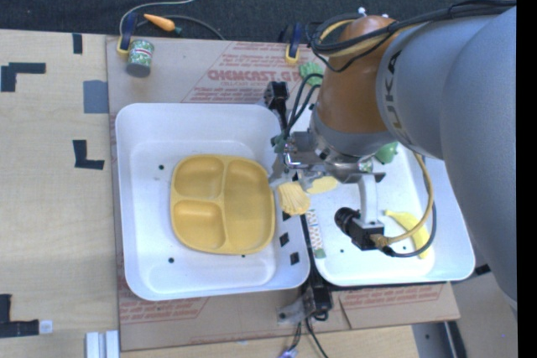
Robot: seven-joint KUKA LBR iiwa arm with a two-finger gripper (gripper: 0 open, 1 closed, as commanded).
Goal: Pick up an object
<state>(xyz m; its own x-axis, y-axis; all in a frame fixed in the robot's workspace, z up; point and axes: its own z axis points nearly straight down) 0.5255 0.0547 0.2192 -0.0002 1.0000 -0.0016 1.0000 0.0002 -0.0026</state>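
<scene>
A small pale-yellow block (291, 198) sits at the right rim of the left bin (134, 180), just beside the yellow divided plate (220, 204) lying in that bin. The pincer (293, 173) is directly above the block; whether it is apart or clamped cannot be told. A yellow piece (406, 222) lies in the right bin (445, 260).

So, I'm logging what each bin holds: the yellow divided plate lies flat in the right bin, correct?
Not quite. The camera view shows the yellow divided plate lying flat in the left bin, not the right one.
</scene>
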